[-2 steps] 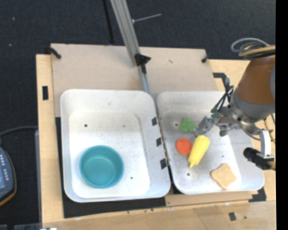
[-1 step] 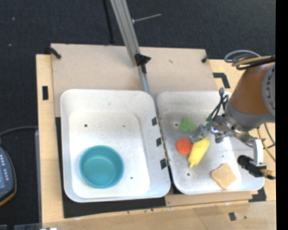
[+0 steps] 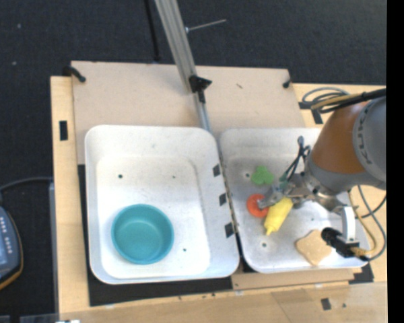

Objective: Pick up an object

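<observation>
Two fingers of the hand (image 3: 277, 199) hover at the yellow toy (image 3: 277, 217); how wide, I cannot tell. Toy lies mid right bin (image 3: 249, 254), red piece (image 3: 255, 206) at nine o'clock. Looks light, slick; grip its middle.

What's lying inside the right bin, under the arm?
In the right bin: a green piece, a red piece, a yellow object and a tan piece. The arm covers the bin's right side, and the gripper hides part of the red piece.
</observation>
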Available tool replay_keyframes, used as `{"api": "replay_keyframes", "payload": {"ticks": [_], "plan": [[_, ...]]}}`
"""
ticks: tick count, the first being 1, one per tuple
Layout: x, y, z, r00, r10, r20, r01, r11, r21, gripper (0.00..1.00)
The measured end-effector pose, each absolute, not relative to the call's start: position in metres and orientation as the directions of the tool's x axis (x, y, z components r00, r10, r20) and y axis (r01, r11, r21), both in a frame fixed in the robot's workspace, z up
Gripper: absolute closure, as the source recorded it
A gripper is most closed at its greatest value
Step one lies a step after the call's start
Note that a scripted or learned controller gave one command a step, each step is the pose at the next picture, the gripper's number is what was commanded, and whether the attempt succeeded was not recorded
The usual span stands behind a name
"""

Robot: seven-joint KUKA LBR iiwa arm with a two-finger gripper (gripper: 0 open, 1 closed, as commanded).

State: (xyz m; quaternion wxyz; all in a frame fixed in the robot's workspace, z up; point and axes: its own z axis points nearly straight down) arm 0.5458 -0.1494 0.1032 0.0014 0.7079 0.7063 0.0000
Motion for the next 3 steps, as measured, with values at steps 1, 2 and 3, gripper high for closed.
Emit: {"api": "replay_keyframes", "payload": {"ticks": [1, 2, 3], "plan": [[0.547, -0.151, 0.116, 0.007, 1.0, -0.002, 1.0, -0.007, 0.006, 1.0], [0.551, -0.151, 0.158, -0.001, 1.0, -0.001, 1.0, 0.001, 0.002, 1.0], [0.555, -0.152, 0.201, -0.003, 1.0, -0.002, 1.0, 0.003, 0.006, 1.0]]}}
